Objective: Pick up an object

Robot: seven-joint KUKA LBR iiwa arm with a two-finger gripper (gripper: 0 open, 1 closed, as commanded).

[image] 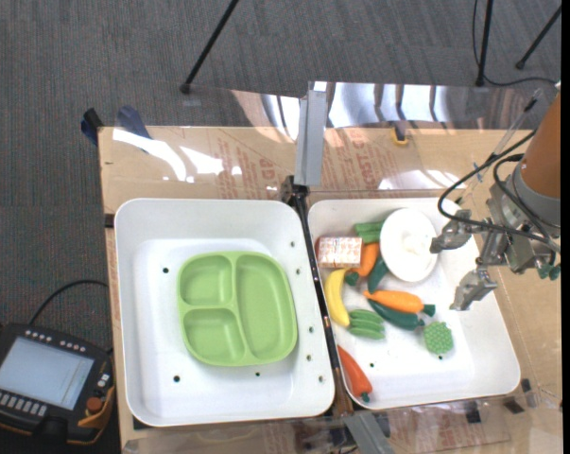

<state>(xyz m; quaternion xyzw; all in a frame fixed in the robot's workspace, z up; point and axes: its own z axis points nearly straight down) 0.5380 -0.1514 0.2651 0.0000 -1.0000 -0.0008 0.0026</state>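
White plastic makes up both shallow bins on the desk (218, 164): the left bin (143, 244) carries a green divided plate (237, 307), and the right bin (497, 348) carries the clutter of toy food from which one piece must be lifted.

Over the right bin's far-right side hangs the end effector (465, 265), its two fingers spread apart with nothing between them, one tip near the white round plate (409, 244) and the other lower down above bare bin floor.

Every candidate lies to the camera's left of it. Nearest, by my reading, are the orange carrot (395, 301), whose long axis runs roughly left to right across the bin, and the small green bumpy piece (440, 338) just below and left of the lower finger.

Further off sit the yellow banana (336, 296), lying nearly top to bottom beside the bin's left wall, the green pods (366, 323), a second carrot (354, 372) at the lower left corner, and a small printed box (339, 251).

Printing on the box is too small to read; red lettering on the desk's brown sheet is mirrored and unclear.
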